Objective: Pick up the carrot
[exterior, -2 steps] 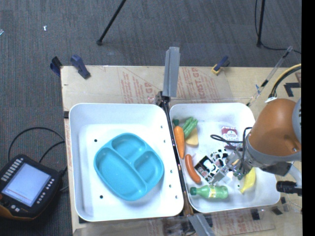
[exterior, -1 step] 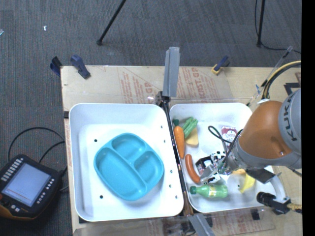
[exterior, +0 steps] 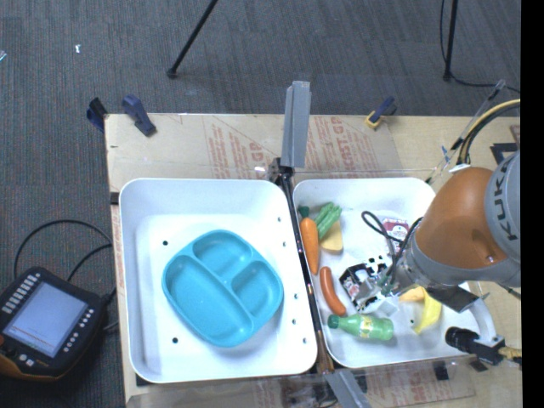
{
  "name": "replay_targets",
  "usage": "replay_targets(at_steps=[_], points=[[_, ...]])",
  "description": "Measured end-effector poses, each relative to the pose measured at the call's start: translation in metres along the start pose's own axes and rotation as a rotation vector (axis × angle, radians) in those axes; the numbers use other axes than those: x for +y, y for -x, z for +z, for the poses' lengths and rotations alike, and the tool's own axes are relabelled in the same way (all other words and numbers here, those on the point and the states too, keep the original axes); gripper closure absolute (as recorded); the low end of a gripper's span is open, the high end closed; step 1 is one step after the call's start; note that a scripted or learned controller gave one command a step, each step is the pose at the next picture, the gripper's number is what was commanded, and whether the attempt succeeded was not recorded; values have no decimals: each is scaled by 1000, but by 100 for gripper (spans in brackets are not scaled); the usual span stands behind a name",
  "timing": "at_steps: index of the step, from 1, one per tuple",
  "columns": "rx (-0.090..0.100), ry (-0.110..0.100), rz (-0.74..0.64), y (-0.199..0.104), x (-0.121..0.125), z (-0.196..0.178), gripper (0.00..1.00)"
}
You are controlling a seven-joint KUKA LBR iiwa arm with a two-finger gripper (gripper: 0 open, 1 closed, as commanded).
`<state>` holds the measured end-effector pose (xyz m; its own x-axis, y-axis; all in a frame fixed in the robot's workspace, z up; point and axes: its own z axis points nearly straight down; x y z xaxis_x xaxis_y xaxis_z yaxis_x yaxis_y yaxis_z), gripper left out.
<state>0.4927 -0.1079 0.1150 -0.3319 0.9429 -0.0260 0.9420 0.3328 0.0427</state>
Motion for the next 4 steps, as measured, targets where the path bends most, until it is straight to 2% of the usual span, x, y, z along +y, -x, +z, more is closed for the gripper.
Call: replay_targets(at_steps=[1, 2, 3, 4], points=[[17, -48, 169, -107, 23, -73, 100], [1, -40, 50, -128, 36, -77, 100], [29, -48, -96, -199, 59, -101, 100], [33, -44, -265, -127, 36, -165, 100]])
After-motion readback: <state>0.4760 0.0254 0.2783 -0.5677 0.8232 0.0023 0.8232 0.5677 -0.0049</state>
